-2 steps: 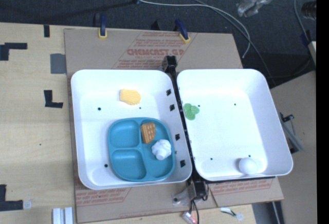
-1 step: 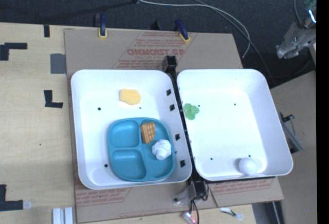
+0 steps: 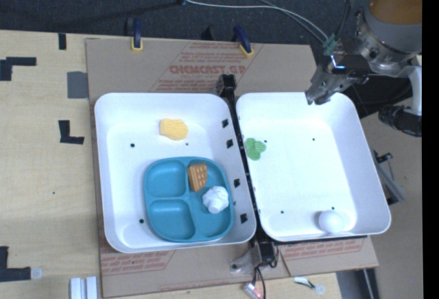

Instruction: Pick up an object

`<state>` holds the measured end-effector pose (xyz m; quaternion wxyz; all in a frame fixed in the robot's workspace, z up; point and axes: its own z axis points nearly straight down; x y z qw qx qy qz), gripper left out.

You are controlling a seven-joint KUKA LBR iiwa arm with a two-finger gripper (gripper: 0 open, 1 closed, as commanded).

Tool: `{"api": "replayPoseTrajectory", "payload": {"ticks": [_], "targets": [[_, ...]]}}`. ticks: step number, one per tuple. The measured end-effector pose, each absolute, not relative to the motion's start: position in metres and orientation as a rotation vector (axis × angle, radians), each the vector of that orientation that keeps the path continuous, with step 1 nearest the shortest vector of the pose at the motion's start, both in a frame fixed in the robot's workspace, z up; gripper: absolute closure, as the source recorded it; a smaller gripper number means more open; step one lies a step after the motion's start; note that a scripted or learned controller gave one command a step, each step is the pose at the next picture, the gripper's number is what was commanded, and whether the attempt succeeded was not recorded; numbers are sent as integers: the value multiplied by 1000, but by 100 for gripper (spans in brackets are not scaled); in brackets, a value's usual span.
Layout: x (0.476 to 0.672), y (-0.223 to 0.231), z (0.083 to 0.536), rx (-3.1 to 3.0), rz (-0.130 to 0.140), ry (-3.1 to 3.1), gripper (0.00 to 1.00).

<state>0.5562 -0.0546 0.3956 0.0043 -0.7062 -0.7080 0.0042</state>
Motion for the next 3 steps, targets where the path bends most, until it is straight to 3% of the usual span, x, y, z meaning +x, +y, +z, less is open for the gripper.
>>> {"api": "replayPoseTrajectory", "payload": {"ticks": [1, 2, 3], "targets": [[556, -56, 402, -2221, 0, -2222, 0], [565, -2, 414, -2216, -1, -2227, 0], [650, -20, 479, -2224, -4, -2223, 0]]}}
